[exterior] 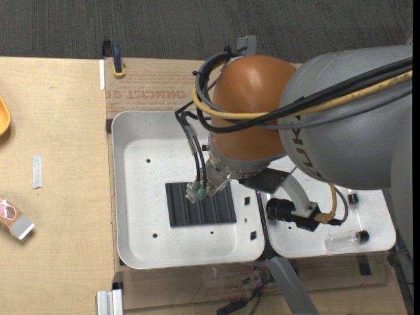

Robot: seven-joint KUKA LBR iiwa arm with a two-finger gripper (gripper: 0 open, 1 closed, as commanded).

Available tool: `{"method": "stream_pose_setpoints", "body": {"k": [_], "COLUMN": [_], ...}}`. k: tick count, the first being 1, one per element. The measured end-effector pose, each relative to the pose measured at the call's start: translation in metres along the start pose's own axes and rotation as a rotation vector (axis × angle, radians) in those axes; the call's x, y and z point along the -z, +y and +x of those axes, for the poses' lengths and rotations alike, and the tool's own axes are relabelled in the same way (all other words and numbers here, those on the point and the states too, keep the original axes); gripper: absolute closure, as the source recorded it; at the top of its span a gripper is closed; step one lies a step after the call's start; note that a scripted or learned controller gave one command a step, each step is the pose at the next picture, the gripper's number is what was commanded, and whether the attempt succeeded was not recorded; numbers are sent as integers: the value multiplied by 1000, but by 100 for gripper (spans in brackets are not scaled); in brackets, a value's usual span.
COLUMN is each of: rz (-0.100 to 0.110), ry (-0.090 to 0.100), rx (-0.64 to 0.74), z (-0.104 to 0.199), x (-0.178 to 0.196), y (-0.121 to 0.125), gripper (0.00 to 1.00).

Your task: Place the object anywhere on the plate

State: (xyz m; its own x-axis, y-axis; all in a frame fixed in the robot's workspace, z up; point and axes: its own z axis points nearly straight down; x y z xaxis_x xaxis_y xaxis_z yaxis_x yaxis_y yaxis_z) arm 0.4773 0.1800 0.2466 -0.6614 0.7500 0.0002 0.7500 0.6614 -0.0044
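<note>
Camera view, claw half hidden over dark ribbed plate

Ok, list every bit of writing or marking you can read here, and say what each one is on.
"CHEMGLAS…", as best I can read it: red print, upside down, on the cardboard sheet behind the left bin. A smaller red line beneath it is too blurred to read.
White lettering on the grey arm, near: partly hidden, unreadable.
Nothing else legible.
</note>
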Motion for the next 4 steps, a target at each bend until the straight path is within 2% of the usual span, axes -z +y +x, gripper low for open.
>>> {"method": "stream_pose_setpoints", "body": {"k": [1,2,3,4], "rz": [-2,-3,0,-3], "ry": [-2,-2,0,-2], "rx": [-79,-43,-124,50], "z": [11,0,25,12], "x": [37,63,44,65], "y": [11,1,23,12], "gripper": [100,100,100,100]}}
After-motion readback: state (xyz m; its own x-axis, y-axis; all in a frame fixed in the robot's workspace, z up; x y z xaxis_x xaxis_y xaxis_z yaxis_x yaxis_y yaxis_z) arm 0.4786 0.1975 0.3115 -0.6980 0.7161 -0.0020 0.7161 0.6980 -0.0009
